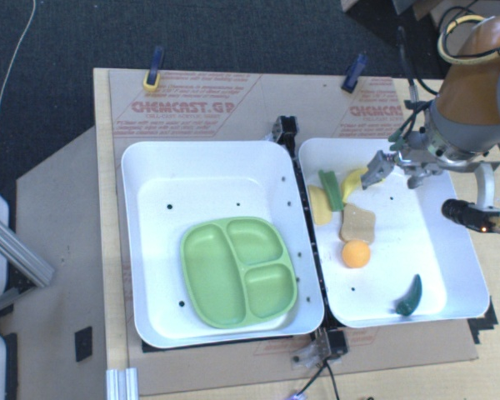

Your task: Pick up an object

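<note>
Two white bins [142, 223] sit side by side on a brown cardboard-covered surface [233, 98] with red print, over dark carpet. Two clips, one yellow-blue [153, 69] and one blue [354, 72], pin the far edge. Left bin: one glossy green three-compartment tray [237, 269]. Right bin [450, 257]: one orange ball [356, 254], one tan block [358, 222], one dark green pepper [409, 297], one green stick [331, 188] and two yellow pieces [319, 205]. Gripper [397, 169] above far end of right bin, fingers spread, nothing between them.
</note>
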{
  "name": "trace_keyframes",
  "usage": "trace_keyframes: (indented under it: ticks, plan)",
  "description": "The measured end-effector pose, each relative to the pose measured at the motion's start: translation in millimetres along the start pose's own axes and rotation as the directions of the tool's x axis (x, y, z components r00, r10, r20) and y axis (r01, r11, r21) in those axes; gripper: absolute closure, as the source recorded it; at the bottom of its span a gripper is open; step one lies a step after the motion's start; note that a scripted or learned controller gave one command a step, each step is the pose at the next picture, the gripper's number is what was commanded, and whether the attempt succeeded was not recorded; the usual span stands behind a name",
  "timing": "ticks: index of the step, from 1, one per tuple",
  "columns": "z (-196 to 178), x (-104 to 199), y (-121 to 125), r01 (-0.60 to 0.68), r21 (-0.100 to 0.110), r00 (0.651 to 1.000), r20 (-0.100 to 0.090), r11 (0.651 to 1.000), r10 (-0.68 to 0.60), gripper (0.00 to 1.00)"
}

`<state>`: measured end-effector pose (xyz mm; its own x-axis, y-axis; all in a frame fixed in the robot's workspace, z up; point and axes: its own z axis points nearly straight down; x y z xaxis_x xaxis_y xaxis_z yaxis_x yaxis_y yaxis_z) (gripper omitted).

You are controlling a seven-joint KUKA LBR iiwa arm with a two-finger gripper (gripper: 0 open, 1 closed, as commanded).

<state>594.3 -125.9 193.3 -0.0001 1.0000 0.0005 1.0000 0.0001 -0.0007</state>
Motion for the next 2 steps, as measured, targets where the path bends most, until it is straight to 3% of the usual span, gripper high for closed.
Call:
trace_keyframes:
  ticks: [2]
  plan:
    - [107,-3,8,-0.001,0.003,1.000,0.000,1.000,0.001,0.00]
